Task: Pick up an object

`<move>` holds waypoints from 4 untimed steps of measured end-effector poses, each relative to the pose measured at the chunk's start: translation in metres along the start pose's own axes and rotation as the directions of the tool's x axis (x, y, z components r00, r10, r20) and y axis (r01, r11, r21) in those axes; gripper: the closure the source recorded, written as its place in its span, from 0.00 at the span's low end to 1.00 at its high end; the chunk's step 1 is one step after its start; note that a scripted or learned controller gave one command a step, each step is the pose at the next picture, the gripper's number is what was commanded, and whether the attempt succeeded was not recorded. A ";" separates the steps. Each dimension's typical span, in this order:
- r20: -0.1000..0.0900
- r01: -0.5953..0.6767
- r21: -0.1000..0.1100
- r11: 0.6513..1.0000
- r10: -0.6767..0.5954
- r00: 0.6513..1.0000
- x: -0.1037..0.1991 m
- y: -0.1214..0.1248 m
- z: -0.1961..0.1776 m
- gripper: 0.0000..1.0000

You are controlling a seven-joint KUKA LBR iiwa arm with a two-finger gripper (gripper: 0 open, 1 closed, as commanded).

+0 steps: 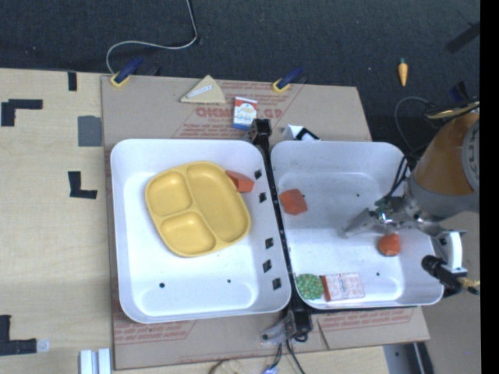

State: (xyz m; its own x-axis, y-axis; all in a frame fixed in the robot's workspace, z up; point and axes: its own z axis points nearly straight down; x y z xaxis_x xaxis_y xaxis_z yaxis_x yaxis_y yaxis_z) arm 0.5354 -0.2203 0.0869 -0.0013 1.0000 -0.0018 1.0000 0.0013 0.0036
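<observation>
My gripper (pixel 352 227) is low inside the right bin (pixel 335 156), near its middle, pointing left. Nothing shows at its tip. An orange ball (pixel 389 245) lies just below and right of the gripper's body, close to it. A red-orange block (pixel 293 202) sits to the gripper's left near the bin's left wall, well apart from the tip. Along the bin's front wall lie a green round object (pixel 309 286) and a red and white packet (pixel 343 287).
The left bin (pixel 187 298) holds a yellow divided plate (pixel 196 207) with a small red-orange piece (pixel 242 181) at its right edge. A black divider (pixel 269 209) separates the bins. A small carton (pixel 245 114) and a wedge (pixel 204 91) lie on the cardboard behind.
</observation>
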 end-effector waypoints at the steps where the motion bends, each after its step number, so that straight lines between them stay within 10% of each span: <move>1: 0.002 0.001 -0.003 1.000 -0.001 1.000 -0.004 0.062 0.000 0.00; 2: 0.000 0.001 0.002 1.000 -0.001 1.000 -0.003 0.132 -0.033 0.00; 3: 0.000 -0.001 0.004 1.000 0.001 1.000 -0.004 0.028 -0.001 0.00; 4: 0.001 0.002 -0.004 1.000 -0.002 1.000 0.005 0.116 0.000 0.00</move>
State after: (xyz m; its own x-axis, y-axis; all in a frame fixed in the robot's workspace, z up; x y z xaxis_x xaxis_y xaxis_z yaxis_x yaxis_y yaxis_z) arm 0.6512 -0.2153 0.0872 -0.0029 1.0000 -0.0028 1.0000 0.0029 0.0077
